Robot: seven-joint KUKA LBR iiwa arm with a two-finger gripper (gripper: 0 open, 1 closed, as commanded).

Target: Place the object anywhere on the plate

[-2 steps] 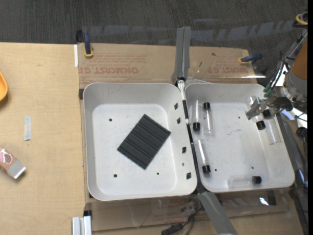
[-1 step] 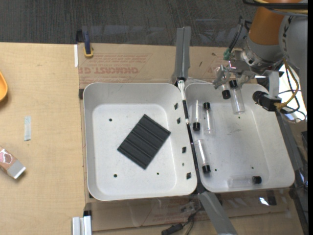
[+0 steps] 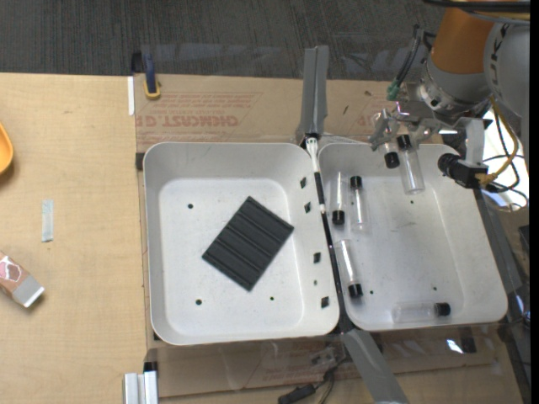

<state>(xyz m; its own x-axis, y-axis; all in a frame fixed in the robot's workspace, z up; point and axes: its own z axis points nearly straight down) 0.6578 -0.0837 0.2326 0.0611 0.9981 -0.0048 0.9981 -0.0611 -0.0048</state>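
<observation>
A dark ridged rectangular plate (image 3: pixel 248 243) lies at a slant in the middle of the left bin (image 3: pixel 160 225). My gripper (image 3: pixel 397 151) hangs over the far edge of the right bin (image 3: pixel 472 259), shut on the top end of a clear tube (image 3: pixel 412 175) that points down towards the bin floor. Other clear tubes with black caps lie in the right bin: two side by side near its left wall (image 3: pixel 357 204) (image 3: pixel 338 199), one lower down (image 3: pixel 346 263), and one along the near wall (image 3: pixel 417 312).
A grey divider post (image 3: pixel 315 91) rises between the bins at the back. Cardboard (image 3: pixel 202 112) lies behind the left bin. On the wooden bench to the left lie a small grey strip (image 3: pixel 47 220) and a wrapped item (image 3: pixel 18 281). Cables (image 3: pixel 501 171) hang by the arm.
</observation>
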